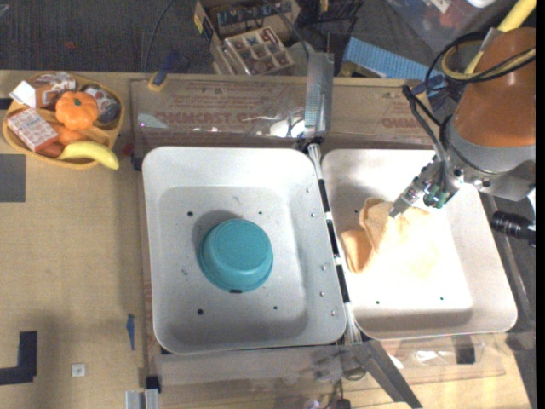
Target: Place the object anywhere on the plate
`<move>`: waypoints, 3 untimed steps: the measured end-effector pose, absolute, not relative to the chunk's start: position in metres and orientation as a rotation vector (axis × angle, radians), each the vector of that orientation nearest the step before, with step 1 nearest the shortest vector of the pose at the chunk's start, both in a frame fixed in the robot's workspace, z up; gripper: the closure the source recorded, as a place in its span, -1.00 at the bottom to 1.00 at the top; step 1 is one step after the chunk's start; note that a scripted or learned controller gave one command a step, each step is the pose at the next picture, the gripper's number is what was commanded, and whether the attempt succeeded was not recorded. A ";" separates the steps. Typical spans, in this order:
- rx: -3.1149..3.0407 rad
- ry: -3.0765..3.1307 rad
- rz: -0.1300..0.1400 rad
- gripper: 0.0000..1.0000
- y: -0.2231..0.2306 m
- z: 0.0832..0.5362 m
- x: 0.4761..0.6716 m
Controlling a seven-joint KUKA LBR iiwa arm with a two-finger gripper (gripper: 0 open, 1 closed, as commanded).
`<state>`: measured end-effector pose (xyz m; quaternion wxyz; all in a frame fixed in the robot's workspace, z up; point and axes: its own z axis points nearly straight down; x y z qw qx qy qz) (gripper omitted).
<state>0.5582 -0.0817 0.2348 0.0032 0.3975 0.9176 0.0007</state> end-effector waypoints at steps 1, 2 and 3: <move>0.653 3.065 0.003 1.00 -0.033 0.225 0.584; 0.037 3.132 0.003 1.00 0.012 0.222 0.596; -0.005 3.133 0.003 1.00 0.059 0.225 0.619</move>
